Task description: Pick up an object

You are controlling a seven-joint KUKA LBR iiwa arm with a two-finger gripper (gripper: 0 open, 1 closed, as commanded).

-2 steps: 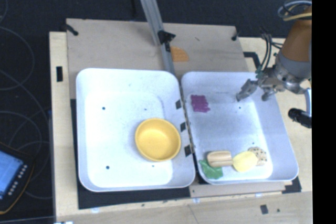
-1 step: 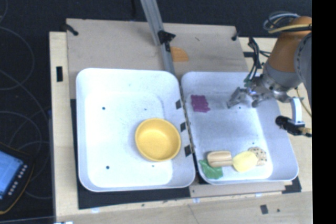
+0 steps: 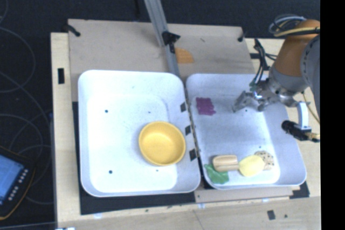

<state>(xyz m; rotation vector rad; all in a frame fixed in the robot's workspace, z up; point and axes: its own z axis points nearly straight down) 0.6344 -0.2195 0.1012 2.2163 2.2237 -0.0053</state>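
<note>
Tool (image 3: 243, 103) of the grey arm hovers over the right shallow white bin (image 3: 285, 140), its 2 fingers spread apart and gripping nothing, just right of a small purple flat piece (image 3: 205, 106). Along that bin's near edge lie a tan wooden cylinder (image 3: 225, 162), a yellow rounded lump (image 3: 250, 166), a speckled beige piece (image 3: 264, 158) and a green scrap (image 3: 215, 174). A yellow round bowl (image 3: 161, 143) sits in the left white bin (image 3: 102, 132) on the counter (image 3: 215, 51).
</note>
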